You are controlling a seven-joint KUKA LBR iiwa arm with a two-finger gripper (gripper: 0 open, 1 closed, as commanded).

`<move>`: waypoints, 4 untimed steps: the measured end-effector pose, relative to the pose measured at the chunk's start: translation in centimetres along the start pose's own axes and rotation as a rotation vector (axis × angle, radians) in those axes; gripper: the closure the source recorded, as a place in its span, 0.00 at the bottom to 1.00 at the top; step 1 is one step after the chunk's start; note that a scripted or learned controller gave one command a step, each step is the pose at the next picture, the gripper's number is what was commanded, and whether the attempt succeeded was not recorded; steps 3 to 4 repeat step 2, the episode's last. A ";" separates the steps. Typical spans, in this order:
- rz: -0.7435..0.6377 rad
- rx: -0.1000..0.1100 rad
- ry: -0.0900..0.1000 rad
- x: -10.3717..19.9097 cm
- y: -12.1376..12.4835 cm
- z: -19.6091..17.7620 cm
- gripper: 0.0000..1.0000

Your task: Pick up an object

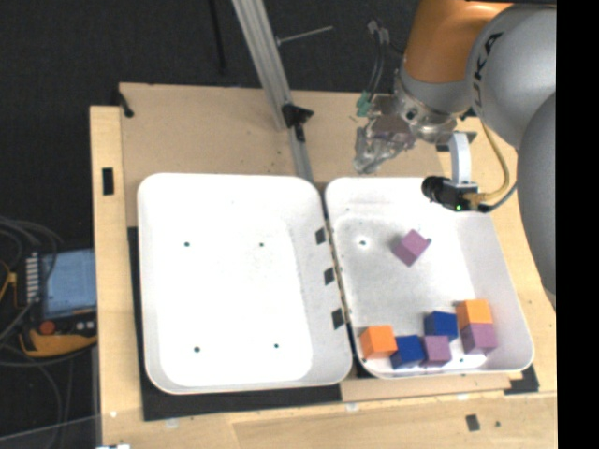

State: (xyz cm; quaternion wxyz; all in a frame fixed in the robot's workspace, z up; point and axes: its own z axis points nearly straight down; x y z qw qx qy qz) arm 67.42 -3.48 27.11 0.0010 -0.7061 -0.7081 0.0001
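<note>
We see a purple block (410,247) lying alone mid-way in the right bin (496,260), orange, blue and purple blocks clustered along its near edge, while our gripper (374,157) hangs above the far rim, holding nothing.

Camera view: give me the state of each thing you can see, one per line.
Gripper: raised over the right bin's far rim, holding nothing visible.
Lone purple block: lying apart, mid-bin.
Orange block: among the near-edge cluster.
Right bin: holds every block.
Left bin: flat on bench.
</note>
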 end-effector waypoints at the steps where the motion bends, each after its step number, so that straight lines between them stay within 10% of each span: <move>1: -0.004 -0.004 -0.001 5.1 0.4 -0.3 1.00; 2: -0.004 -0.004 -0.001 10.1 0.1 -0.2 1.00; 4: -0.004 -0.004 -0.001 10.1 0.1 -0.2 1.00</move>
